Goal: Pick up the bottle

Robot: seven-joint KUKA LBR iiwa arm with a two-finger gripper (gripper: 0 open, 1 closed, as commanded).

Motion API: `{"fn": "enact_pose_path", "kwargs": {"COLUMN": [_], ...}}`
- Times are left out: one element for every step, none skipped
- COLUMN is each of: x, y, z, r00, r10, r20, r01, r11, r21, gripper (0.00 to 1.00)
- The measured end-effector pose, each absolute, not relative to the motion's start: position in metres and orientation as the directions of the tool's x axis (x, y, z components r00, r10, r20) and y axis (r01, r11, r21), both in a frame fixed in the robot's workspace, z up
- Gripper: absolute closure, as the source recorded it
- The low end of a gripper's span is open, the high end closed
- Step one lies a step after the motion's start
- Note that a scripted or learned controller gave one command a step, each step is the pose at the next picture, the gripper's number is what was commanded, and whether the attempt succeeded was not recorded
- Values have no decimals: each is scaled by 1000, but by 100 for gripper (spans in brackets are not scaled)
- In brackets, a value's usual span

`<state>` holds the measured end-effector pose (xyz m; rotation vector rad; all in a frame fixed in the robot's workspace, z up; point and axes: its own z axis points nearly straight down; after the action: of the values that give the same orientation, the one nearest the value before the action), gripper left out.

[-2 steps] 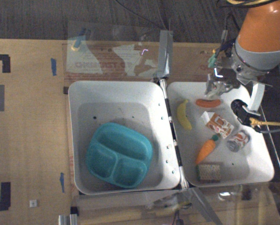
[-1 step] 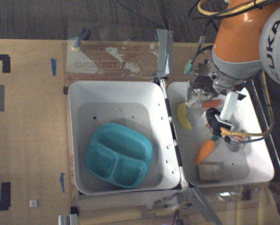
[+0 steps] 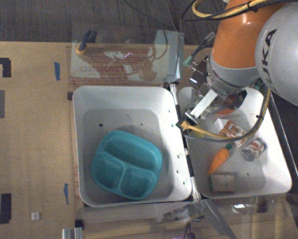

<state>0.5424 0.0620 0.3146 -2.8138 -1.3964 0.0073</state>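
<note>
The grey-and-orange arm (image 3: pixel 241 34) hangs over the right bin (image 3: pixel 282 176) on the bench (image 3: pixel 29 143), its pincer (image 3: pixel 221 99) above the bin's far end; whether it is wide or narrow cannot be told. The small bottle (image 3: pixel 252 150) lies on its side mid-bin, apart from the pincer and near a toy carrot (image 3: pixel 220 159). A teal divided tray (image 3: pixel 126 164) fills the left bin (image 3: pixel 89 103).

Small clear bottle (image 3: pixel 253 150) with red-marked label, laid on its side, seen in the right-hand bin (image 3: pixel 269 179), near its right wall
</note>
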Motion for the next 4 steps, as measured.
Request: {"fn": "enact_pose_path", "kwargs": {"x": [586,642,653,655], "y": [-40,26,-44,-143], "z": [335,336,331,348], "r00": [792,786,831,893], "r10": [611,618,557,449], "r20": [-4,-5,-4,-4], "r01": [611,618,557,449], "r11": [-792,-786,-831,-893], "r21": [-2,-3,-1,-2], "gripper": [100,100,100,100]}}
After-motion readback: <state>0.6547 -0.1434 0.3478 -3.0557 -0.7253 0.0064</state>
